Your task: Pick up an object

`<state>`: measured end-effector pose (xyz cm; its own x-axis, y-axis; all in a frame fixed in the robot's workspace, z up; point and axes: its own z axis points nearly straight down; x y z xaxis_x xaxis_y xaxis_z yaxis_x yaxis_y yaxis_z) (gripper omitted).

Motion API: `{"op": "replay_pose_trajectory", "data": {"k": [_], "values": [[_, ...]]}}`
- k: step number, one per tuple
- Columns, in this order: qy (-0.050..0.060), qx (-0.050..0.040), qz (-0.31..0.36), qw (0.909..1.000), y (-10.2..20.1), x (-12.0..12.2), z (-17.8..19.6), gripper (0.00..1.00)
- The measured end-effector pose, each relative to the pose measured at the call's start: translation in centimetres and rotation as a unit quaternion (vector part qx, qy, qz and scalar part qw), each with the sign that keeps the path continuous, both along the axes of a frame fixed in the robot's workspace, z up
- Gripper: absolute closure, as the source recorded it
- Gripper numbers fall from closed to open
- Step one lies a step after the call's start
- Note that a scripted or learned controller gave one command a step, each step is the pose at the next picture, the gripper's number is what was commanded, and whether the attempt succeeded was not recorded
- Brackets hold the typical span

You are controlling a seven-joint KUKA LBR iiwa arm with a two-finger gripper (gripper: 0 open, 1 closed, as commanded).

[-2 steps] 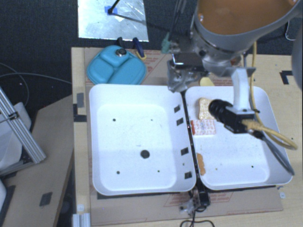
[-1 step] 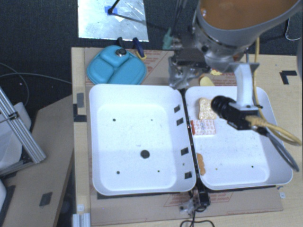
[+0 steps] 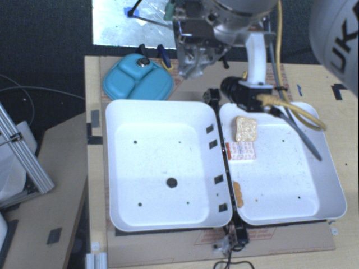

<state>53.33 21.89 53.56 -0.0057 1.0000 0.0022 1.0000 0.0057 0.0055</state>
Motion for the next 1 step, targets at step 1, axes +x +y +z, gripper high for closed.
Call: {"op": "replay_pose_trajectory", "data": {"k": [1], "values": [[0.004, -0.0012, -0.004, 1.0000, -4.12, -2.67, -2.99, 1.00]]}}
